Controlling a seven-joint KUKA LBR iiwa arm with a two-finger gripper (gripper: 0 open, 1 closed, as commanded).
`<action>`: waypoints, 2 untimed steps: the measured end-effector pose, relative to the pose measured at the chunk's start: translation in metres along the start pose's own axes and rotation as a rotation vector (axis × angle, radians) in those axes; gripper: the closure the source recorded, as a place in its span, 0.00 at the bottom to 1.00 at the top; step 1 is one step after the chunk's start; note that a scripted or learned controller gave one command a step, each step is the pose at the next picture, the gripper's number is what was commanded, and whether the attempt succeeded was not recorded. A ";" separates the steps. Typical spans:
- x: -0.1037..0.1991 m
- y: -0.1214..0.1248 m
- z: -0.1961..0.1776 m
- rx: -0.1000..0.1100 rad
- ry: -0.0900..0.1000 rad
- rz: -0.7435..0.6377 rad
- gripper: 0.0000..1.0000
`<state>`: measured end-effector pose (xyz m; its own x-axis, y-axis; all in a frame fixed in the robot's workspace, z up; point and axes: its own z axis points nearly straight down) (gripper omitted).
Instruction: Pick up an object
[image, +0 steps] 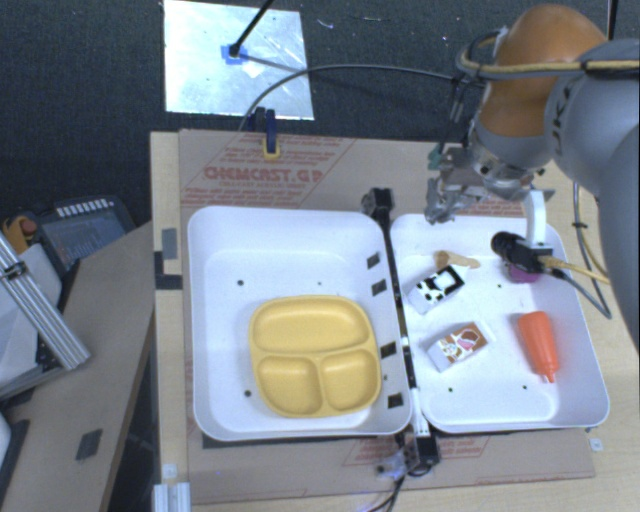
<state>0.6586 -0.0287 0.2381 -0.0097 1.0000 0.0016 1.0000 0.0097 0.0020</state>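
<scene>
The claw (442, 207) hangs over the far left corner of the right bin (575, 400); whether it is released or clenched cannot be told, and nothing is seen held in it. The closest candidate, a black-and-white block (438, 287), lies just nearward of the claw, its long axis slanting far-right to near-left.

- The brown board (300, 165) under the two bins bears red block lettering along its far edge; it reads roughly "CHEMCAST GP", with the last letters hard to make out.
- More red print on the same board shows at its near edge, below the bins, too cut off to read.
- The small packet (459, 345) in the right bin (575, 400) has a printed picture; any words on it are too small to read.
</scene>
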 end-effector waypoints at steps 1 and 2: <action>0.053 -0.010 -0.002 0.000 -0.001 0.001 1.00; 0.110 -0.014 0.011 0.001 0.000 0.000 1.00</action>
